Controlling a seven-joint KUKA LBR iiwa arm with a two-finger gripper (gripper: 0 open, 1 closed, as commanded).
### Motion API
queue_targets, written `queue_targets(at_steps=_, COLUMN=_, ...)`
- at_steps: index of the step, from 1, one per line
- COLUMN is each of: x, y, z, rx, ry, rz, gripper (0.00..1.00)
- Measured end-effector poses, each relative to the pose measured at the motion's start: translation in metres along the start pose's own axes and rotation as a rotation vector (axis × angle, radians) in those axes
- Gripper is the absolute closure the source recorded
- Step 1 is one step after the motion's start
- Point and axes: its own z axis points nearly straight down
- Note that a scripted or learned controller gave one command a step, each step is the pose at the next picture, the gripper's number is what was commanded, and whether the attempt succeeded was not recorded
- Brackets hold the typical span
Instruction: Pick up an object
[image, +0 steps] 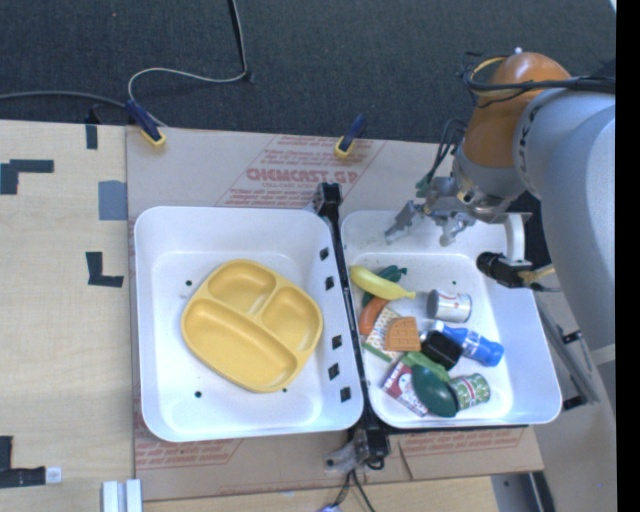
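The pincer (428, 222) hangs spread and empty just behind the banana (380, 283), so it should drop straight, straddling the fruit's narrow width before closing.

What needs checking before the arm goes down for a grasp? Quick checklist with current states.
1. Gripper carries nothing: ok, it hangs over the right bin's far rim.
2. Gripper above a target: not ok, the pile lies nearer the camera.
3. Banana top exposed: ok.
4. Silver can free of neighbours: cannot tell.
5. Yellow tray in the left bin out of the path: ok.
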Motion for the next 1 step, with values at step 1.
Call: queue_targets(at_steps=1, x=0.0077, y=-0.0139, z=0.0657, rx=-0.001, ry=0.0, rz=-0.001, gripper=0.0)
